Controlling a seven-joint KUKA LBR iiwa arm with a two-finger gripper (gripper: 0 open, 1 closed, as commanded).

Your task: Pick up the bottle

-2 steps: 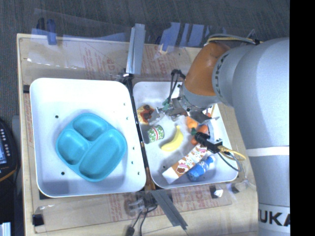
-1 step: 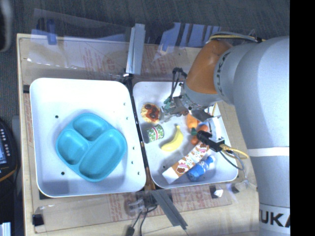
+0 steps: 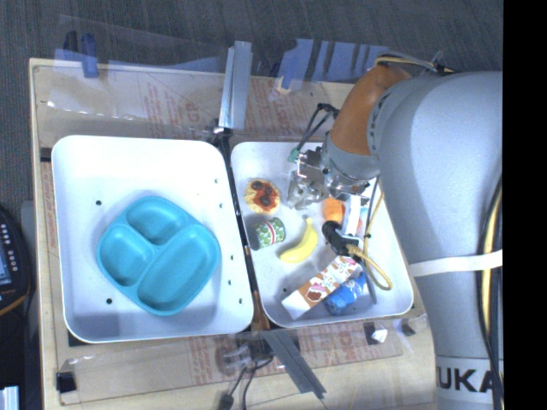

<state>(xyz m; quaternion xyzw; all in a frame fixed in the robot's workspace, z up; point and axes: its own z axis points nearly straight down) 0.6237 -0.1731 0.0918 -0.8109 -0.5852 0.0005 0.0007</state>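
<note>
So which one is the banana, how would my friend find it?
Look in the right white bin, the one the grey arm reaches over. Near its middle, just right of the small green can, lies the banana. It is the only plain yellow, curved thing there.

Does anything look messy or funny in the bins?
Nothing looks spilled or broken. The right bin is just crowded: a banana, a small green can, a pizza-like toy, a carton lying on its side and a blue bottle heaped near the front. The left bin holds a blue divided plate, sitting askew.
</note>
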